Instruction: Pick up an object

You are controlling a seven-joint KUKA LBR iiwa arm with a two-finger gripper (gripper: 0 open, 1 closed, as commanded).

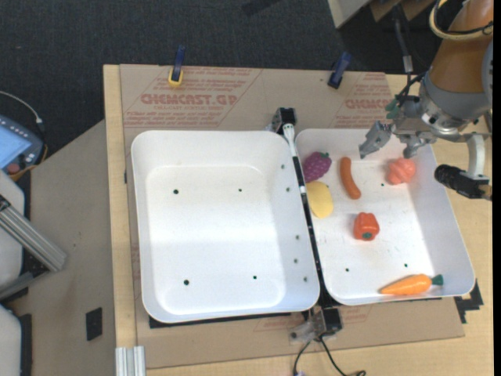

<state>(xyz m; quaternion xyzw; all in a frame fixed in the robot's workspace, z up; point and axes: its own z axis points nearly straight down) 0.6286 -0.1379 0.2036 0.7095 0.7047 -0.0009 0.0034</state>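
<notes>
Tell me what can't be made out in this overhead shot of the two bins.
- Gripper: small and blurred in the camera view; finger state unclear.
- Pink object: partly behind the gripper, its kind unclear.
- Arm: cut off by the top and right edges.
- Blue device: cut off by the left edge.

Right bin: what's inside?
Right bin holds purple grapes, a yellow lemon, a sausage, a red pepper, a carrot and a pink piece, partly covered by the pincer.

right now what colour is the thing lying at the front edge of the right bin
Orange with a green tip: the carrot, seen in the camera view.
</notes>
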